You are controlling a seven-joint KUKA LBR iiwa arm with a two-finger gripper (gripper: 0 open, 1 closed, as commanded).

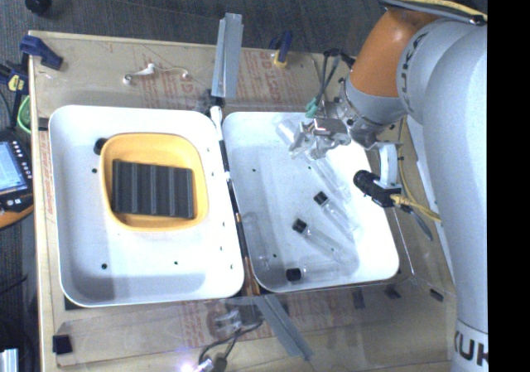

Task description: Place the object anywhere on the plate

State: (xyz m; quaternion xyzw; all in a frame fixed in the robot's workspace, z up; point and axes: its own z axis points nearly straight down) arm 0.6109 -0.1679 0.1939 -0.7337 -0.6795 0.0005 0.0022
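The gripper [313, 137] is hovering over the right bin [377, 258], its finger state impossible to tell, while clear vials [319, 236] are lying loose below — being see-through and round, they risk rolling or slipping from a pinch. The yellow plate [153, 151] is sitting in the left bin [74, 271] — a ribbed dark insert [154, 189] is occupying its middle.
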